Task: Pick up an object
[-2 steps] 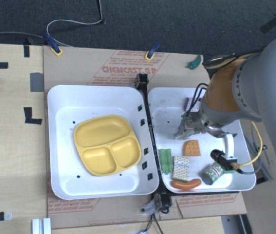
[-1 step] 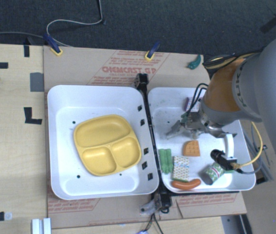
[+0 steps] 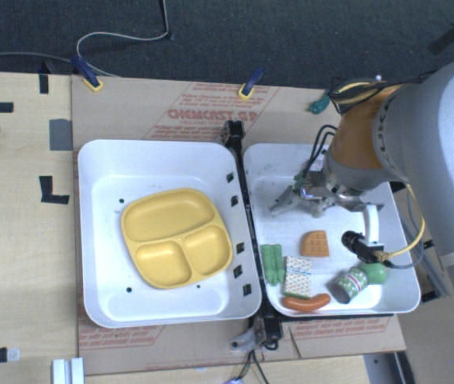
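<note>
End effector low, arm angled leftward

Right bin back bare; toys crowd front.

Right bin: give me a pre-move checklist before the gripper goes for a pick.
1. Gripper over the right bin, above bare floor: ok.
2. Nothing between its fingers: ok, it looks empty.
3. Targets present: cracker, green piece, packet, sausage, bottle: ok.
4. Gripper lined up over a target: not ok, all lie nearer the camera.
5. Room around targets: not ok for the packet and sausage, which are crowded; the cracker lies apart.
6. Yellow tray in the left bin, out of the way: ok.
</note>
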### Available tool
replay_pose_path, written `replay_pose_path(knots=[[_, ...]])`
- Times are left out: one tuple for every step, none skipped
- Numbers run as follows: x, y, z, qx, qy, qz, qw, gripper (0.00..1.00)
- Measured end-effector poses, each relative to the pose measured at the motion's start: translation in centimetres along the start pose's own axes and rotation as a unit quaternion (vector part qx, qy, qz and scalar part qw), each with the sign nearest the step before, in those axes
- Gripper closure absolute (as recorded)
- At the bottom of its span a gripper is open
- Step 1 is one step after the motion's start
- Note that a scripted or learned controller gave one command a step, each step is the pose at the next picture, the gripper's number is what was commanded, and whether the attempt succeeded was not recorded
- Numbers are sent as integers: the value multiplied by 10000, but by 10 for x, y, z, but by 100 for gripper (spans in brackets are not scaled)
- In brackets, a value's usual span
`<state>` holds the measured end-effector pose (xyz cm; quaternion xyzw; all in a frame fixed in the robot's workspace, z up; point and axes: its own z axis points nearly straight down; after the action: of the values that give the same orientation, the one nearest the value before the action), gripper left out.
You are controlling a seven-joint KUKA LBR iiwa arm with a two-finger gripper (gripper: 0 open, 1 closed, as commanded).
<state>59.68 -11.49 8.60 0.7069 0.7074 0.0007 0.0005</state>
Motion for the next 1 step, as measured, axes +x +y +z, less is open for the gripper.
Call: replay_pose_path(knots=[[18,-62,0,-11,-9,8,10000,0]])
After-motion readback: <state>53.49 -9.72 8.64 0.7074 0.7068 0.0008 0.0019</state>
